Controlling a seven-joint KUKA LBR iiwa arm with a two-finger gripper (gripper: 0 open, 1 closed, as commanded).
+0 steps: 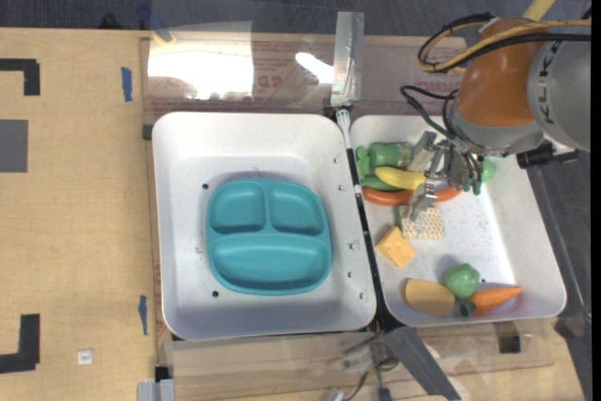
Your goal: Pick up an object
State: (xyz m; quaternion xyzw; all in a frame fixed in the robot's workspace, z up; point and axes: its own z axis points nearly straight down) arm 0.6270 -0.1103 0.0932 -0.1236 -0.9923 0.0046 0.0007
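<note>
Nearest the camera, at the bottom right of the frame, three toy foods lie bunched against the near wall of the right bin (549, 282): a tan potato-like piece (429, 297), a green round piece (461, 278) and an orange carrot (495, 298), touching one another, probably because loose items settle toward a wall. Just above them, toward the bin's left side, a yellow cheese wedge (396, 249) lies flat with a pale waffle-textured cracker (427, 223) just beside it. To the left, the left bin (178, 146) holds a teal divided plate (268, 235), lying flat in the middle and well apart from the food. Farther back, in the upper part of the right bin, a cluster sits under the tool: a yellow banana (398, 177) across an orange-red piece (385, 195), with a green leafy item (383, 153) behind. The gripper (427, 192) hangs low over the right edge of this cluster, wrist tilted down from the frame's right, which reads as a descent on the banana or its neighbours. Finger state: cannot tell, too cluttered and dark. Nothing is visibly held, so I judge the pick not yet made. Risk: crowded items may shift when the tool presses in.
</note>
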